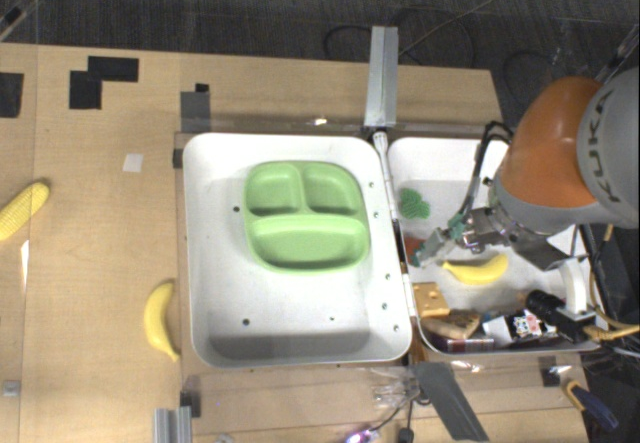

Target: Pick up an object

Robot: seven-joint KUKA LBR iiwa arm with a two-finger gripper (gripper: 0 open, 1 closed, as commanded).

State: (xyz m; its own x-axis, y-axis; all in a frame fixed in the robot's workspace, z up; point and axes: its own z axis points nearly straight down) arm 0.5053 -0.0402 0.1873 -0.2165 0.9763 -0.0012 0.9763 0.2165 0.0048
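**Arm low over the right bin, beside a yellow banana**

Camera view: the grey arm with the orange band (555, 146) reaches in from the right and covers much of the right-hand shallow white bin (440, 156). Its two-finger gripper (440, 243) sits low near the bin's left wall, its tip pointing left. Whether the gripper is released or clenched cannot be told at this size, and nothing can be seen between its tips.

The yellow plastic banana (478, 271) lies in the right bin just beside and below the gripper; its right end runs under the wrist. A small green leafy toy (413, 202) lies further up the bin, near the left wall, with bare white floor around it. Along the bin's near edge sit a tan block (432, 302) and a crowded row of dark and coloured small items (520, 323), too jumbled to make out.

The left-hand shallow white bin (215, 261) holds a green divided plastic tray (305, 214) near its middle, with open floor on all sides.

On the wooden bench (90, 231) outside the bins, a second yellow banana (160, 319) lies close to the left bin's wall, and a yellow corn cob (22, 211) is cut off by the left edge.
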